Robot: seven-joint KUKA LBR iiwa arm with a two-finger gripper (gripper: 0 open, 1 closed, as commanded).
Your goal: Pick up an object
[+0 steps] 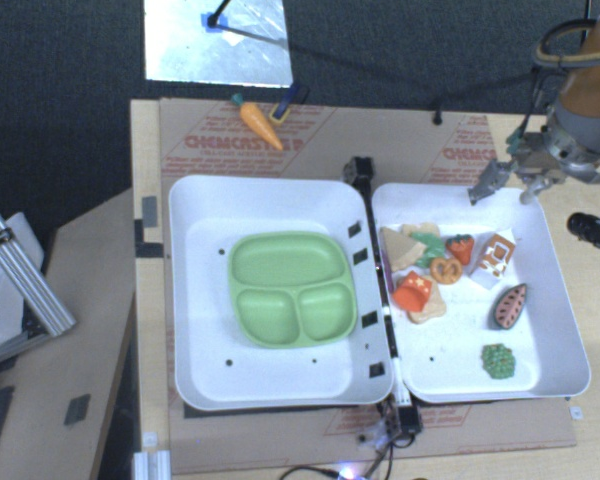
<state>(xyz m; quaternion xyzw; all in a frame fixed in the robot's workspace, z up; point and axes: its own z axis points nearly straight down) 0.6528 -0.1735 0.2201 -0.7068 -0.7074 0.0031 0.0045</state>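
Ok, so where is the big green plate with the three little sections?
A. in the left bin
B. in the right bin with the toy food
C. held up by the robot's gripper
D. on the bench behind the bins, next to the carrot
A: the green plate lies flat in the left bin, while the toy food sits in the right bin and the carrot lies on the bench behind.

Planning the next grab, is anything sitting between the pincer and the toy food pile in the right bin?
Nothing visible. The pincer hangs over the right bin's far edge, and bare white floor separates it from the food pile below.
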